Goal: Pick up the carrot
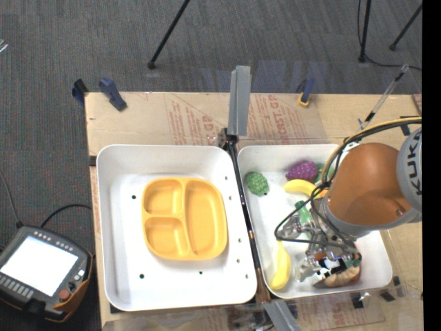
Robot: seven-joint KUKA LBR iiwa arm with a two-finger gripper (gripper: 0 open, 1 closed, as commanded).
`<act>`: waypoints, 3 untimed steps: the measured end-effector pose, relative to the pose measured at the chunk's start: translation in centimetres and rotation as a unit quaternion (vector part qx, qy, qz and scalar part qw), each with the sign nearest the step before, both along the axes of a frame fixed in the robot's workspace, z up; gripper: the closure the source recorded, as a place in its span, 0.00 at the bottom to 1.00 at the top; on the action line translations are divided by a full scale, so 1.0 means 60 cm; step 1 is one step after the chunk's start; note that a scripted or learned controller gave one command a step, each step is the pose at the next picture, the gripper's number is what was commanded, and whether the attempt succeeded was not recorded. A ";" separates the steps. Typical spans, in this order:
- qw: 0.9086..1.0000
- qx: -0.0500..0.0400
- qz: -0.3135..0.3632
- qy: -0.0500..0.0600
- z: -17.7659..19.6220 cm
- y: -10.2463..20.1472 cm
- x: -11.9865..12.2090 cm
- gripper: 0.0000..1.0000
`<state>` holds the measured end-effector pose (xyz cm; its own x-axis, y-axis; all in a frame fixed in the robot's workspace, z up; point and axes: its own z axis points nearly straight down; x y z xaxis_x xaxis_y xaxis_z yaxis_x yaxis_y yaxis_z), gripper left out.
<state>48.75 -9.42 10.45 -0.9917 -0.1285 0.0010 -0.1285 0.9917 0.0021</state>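
My gripper [326, 255] hangs low over the near right part of the right bin [265, 158], under the arm's orange band [364, 178]. Cables and the wrist cover its tips. A thin orange sliver [320, 194] peeks out at the band's left edge beside a small yellow banana [300, 187]; I cannot tell whether it is the carrot. A brown, bread-like item [340, 277] lies right under the gripper, against the bin's front wall.
The right bin also holds purple grapes [304, 169], a green round fruit [258, 183] and a long yellow piece [281, 267] at the front left. A yellow divided plate [185, 218] sits in the left bin [117, 185]. A teach pendant [43, 271] lies on the floor at left.
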 end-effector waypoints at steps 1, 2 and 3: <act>0.997 -0.002 0.072 -0.006 0.167 -0.065 0.113 0.00; 1.000 0.001 0.004 0.001 0.054 -0.119 0.162 0.00; 1.000 -0.001 -0.023 -0.009 0.000 -0.169 0.215 0.00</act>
